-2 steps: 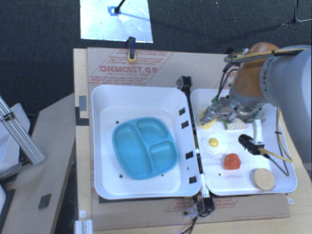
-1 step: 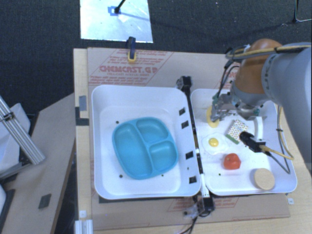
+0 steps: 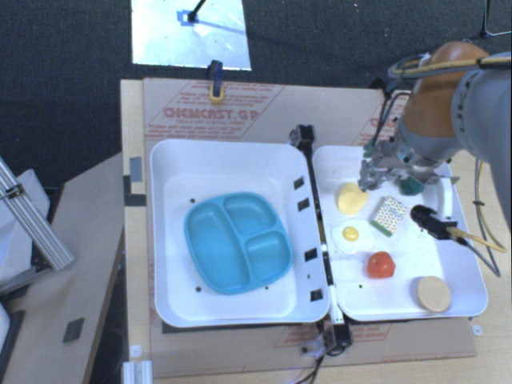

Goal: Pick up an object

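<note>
Leftmost, the left bin [image 3: 160, 214] carries just a blue tray [image 3: 238, 242], lying flat and well apart from the arm. In the right bin [image 3: 466, 266], going left to right, there are a yellow lump [image 3: 350, 198] with an egg [image 3: 350, 234] nearer, a tomato [image 3: 381, 265], a checked pad [image 3: 390, 214] and a tan disc [image 3: 434, 294] at the near right.

The gripper [image 3: 370, 180] hangs low at the far side of that bin, just beside the lump's far right edge. How far open it is I cannot tell, and nothing shows in its hold. The lump looks the likely target. To take it well, the gripper should centre over it before dropping, since it is rounded and could roll toward the bin wall, and it should keep off the pad.

Both bins sit on a printed board [image 3: 240, 110]. Around it is dark carpet [image 3: 64, 54], with a metal sheet [image 3: 192, 22] at the far side.
</note>
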Controlling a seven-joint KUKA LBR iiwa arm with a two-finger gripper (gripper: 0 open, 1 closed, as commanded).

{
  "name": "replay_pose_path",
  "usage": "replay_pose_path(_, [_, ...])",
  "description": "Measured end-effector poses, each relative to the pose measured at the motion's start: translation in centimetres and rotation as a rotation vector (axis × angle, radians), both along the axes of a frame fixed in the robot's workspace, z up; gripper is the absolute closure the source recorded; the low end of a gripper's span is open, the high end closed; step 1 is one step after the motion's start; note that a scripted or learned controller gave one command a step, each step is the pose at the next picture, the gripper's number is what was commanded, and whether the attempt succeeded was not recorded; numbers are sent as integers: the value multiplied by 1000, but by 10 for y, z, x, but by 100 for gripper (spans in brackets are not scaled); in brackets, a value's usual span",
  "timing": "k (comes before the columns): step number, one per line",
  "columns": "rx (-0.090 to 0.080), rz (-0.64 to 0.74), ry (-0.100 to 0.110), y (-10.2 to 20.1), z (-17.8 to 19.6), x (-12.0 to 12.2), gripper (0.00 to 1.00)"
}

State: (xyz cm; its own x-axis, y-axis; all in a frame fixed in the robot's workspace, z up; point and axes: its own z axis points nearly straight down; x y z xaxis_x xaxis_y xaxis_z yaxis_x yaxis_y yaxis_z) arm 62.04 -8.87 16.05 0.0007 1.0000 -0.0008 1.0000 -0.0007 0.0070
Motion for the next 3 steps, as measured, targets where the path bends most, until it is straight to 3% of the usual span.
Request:
replay_pose_path(2, [0,5,0,-8,112,-3,100])
replay_pose_path(3, [2,10,6,42,94,-9,100])
